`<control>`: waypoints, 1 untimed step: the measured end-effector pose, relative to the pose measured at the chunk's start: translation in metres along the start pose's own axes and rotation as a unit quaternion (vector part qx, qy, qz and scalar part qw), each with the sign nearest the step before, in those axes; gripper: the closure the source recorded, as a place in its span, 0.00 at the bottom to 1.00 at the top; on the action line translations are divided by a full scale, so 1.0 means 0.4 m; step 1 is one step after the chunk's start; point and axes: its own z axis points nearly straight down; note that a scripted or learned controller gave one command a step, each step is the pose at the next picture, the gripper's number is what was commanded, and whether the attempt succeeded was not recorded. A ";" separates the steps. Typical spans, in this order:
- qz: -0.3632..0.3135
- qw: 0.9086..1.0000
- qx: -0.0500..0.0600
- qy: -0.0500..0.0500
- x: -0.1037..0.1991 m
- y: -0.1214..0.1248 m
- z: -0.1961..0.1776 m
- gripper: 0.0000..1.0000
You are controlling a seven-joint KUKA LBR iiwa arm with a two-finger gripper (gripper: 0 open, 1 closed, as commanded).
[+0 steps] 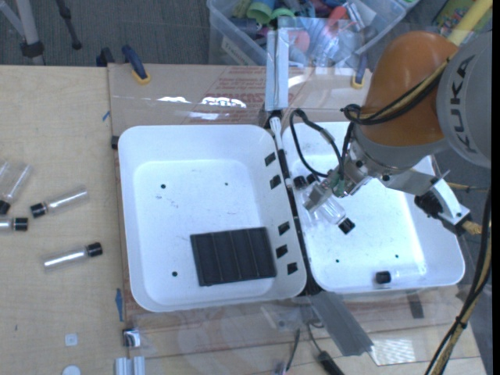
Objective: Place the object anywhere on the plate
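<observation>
One object: clear black-capped vial (334,214), lying in right bin (437,268) near the divider.
gripper (324,198): low over the vial, touching or nearly; we can't tell if it's open, closed or gripping.
plate (233,256): black, ridged, front of left bin (141,209).
step (our read): secure the vial.
do it well: we'd confirm the grasp before lifting, clear both bin walls, and release low over the plate centre so the vial can't roll off.
</observation>
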 end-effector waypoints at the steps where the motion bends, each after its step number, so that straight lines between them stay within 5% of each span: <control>1: -0.023 1.000 0.001 0.000 0.153 0.072 0.025 1.00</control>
